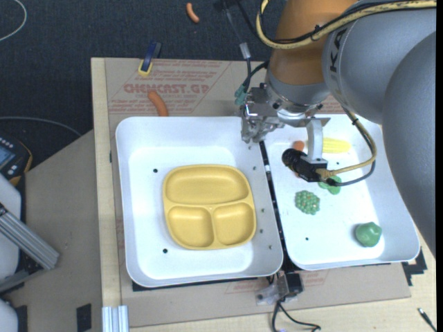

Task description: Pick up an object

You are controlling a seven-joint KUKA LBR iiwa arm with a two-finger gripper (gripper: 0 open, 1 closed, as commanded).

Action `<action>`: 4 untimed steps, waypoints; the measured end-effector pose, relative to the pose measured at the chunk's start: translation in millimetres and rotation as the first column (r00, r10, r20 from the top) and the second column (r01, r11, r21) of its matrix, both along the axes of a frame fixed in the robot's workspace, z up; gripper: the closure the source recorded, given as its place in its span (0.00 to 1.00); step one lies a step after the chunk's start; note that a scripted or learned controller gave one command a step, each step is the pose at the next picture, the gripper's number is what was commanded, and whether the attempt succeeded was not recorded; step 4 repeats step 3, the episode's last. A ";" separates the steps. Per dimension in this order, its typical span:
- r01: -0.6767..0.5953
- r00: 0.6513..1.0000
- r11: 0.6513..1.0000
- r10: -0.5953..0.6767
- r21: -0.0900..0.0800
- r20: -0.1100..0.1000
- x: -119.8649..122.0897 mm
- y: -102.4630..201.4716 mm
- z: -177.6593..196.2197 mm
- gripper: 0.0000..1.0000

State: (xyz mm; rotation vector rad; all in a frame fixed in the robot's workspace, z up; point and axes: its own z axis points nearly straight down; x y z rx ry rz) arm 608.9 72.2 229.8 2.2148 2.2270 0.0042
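Two bins split the desk (208, 88) — targets, green broccoli (307, 202) included, lie loose in the right bin (387, 244); gripper (257, 131) hangs over its left rim, grip state unreadable.

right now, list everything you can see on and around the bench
bins: 2, white, side by side on the bench
tray: 1, yellow, three compartments, in the left bin
broccoli: 1, green, middle of the right bin
green lump: 1, green, right bin, near corner
corn: 1, yellow, right bin, far side
carrot: 1, orange, on the board behind the left bin
clip: 1, blue and yellow, board's far edge
orange bit: 1, on the dark floor
arm: 1, grey with orange band, from the right
gripper: 1, over the bins' divide
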 end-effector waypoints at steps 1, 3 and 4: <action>0.002 1.000 1.000 -0.002 -0.001 0.000 -2.1 19.3 2.8 1.00; 0.006 1.000 1.000 -0.006 -0.001 -0.006 -16.2 20.3 -10.9 1.00; 0.006 1.000 1.000 -0.006 -0.001 -0.006 -16.2 20.3 -10.9 1.00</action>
